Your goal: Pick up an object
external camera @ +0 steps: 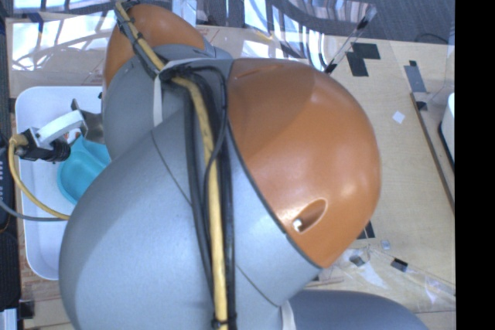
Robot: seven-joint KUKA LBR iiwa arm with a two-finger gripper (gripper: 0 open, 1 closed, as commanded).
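- Gripper: over upper part of white bin, largely hidden by arm. Open or closed: cannot tell. Hold on anything: cannot tell.
- Teal thing: on bin floor, just below gripper in view. Right side covered by arm. Contact with gripper: cannot tell.
- Edges: bin's top rim close above gripper. Left wall lies past teal thing, with bare white floor between. More bare floor below teal thing, toward bottom rim.
- Obstruction: arm's grey and orange bulk covers everything right of gripper.
- Other: pale bench far right, with black tape marks.
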